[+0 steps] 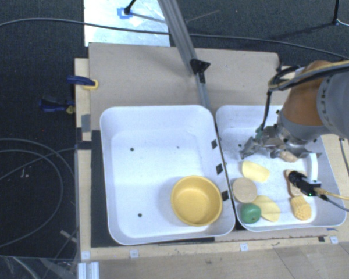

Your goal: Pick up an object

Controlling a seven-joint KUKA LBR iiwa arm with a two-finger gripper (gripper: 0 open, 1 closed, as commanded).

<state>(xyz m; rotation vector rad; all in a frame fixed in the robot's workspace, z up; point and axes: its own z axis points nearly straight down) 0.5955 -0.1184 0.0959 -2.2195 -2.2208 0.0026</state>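
Two shallow white bins are seen side by side on a brown bench (163,68). In the left bin (134,127) a yellow bowl (196,200) is set upright near the front right corner, close to the wall shared with the other bin. Small dark specks are scattered over that bin's floor.

The right bin (232,118) is reached into by the grey arm (337,103) from the right, its orange band (302,100) being held above the bin's far half. The gripper (262,143) is lowered toward the bin floor near the middle, just behind the objects. Whether it is spread or pressed together cannot be told, since the tip is blurred and partly covered by the wrist; no object is seen pinched in it.

The objects to be picked are gathered in the front half of the right bin. A pale yellow piece (255,171) is lain just in front of the gripper. A tan round disc (244,190) is placed beside the dividing wall, with a green ball (250,213) just in front of it. A second yellow piece (269,208) is set touching or just beside the green ball on its right. A textured orange-yellow object (302,208) is found near the front right corner, and a brown-rimmed object (291,182) is partly hidden behind a black cable fitting (302,185).

A grey pole (180,34) is slanted over the bench from the top.
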